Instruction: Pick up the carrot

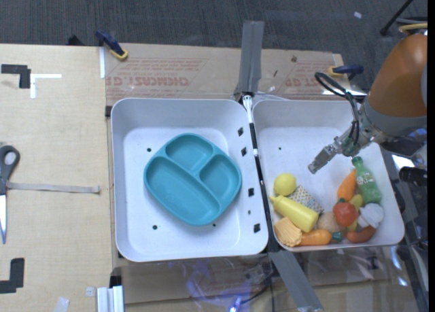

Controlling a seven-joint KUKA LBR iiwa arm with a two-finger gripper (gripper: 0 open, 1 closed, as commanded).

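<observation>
The carrot (pixel 347 185) is a short orange cone lying at a slant in the right bin (pixel 299 122), near its right wall. It leans against a green bottle (pixel 367 182). My gripper (pixel 318 164) hangs over the bare middle of that bin, to the upper left of the carrot and apart from it. It points down and to the left. Nothing shows at its tip. A second orange, elongated toy (pixel 316 238) lies along the bin's front wall.
Around the carrot lie a red tomato (pixel 344 213), a white piece (pixel 372 215), a yellow bottle (pixel 297 211), a lemon (pixel 285 183) and a ridged orange piece (pixel 288 232). The left bin (pixel 126 188) holds a blue divided plate (pixel 193 179). Scissors (pixel 5 168) rest on the bench at far left.
</observation>
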